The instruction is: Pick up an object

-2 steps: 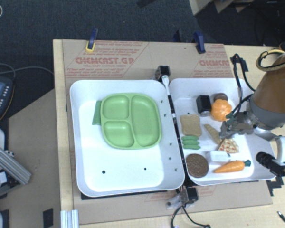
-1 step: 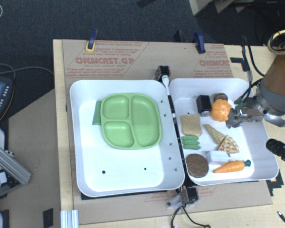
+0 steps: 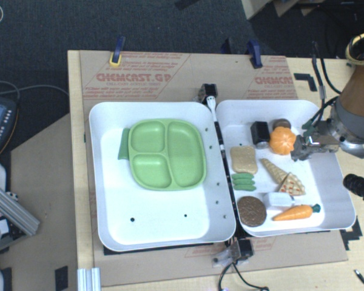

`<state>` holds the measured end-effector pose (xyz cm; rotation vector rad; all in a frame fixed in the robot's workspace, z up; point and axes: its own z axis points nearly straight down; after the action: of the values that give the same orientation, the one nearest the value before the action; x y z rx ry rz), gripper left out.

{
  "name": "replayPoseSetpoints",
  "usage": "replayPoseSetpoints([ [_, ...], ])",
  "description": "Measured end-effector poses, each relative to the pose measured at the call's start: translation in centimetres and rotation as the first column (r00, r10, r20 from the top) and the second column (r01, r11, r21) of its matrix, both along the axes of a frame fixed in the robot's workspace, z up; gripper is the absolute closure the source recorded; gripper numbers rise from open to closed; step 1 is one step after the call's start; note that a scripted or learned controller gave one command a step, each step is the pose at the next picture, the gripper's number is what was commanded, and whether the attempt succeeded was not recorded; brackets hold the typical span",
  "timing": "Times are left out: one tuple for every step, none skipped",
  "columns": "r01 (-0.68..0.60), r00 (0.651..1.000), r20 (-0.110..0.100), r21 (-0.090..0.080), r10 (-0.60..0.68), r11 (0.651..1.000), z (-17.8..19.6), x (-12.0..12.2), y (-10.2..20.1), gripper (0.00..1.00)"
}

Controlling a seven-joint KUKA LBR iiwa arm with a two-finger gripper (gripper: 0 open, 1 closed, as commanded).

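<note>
Here our gripper (image 3: 303, 145) hangs in the right bin (image 3: 333, 187), just beside the orange (image 3: 283, 140); we cannot tell how its tips are set, and nothing shows in them. We judge the orange the nearest pick: centre over it and drop straight, since round fruit rolls from an off-centre pinch. The cone (image 3: 278, 170), carrot (image 3: 293, 212) and cookie (image 3: 252, 210) lie further off.
</note>
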<state>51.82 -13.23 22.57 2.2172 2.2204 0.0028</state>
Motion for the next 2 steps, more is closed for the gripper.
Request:
replayPoseSetpoints([
  [-0.005, 1.000, 0.001, 0.001, 0.005, 1.000, -0.5, 4.4, 4.5, 1.00],
  [-0.005, 1.000, 0.002, 0.002, 0.005, 1.000, 0.8, 8.0, 8.8, 1.00],
])
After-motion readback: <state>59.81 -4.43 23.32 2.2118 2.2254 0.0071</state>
